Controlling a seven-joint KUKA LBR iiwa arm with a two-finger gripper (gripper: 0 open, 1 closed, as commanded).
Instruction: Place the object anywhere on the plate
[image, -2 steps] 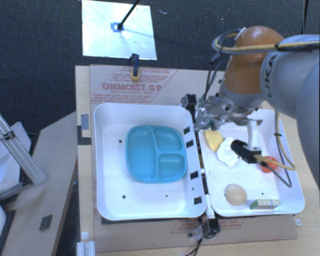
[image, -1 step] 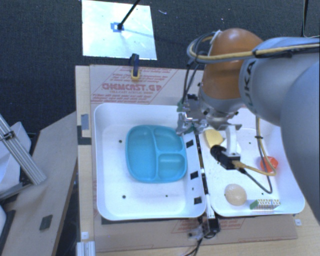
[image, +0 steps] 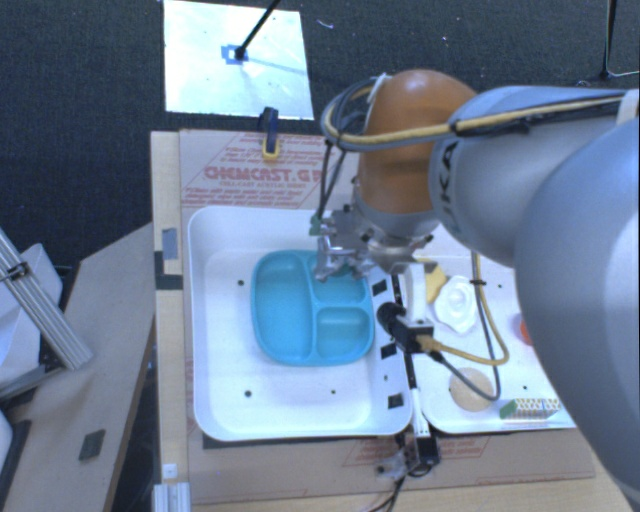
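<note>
"One gripper (image: 335, 262) hangs over the blue plate's (image: 290, 320) far right compartment. Carrying anything?"

"Can't tell. Objects sit in the right bin (image: 500, 420); it should release low, inside the rim."

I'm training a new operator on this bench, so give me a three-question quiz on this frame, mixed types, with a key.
1. True or false: the blue plate lies in the left bin.
2. Multiple choice: the end effector hangs above the plate's A) far edge B) near edge C) left edge.
3. Fill in: the plate is split into ___ compartments.

Key: 1 true. 2 A. 3 three. The white object and the tan disc lie in the right bin.
</note>
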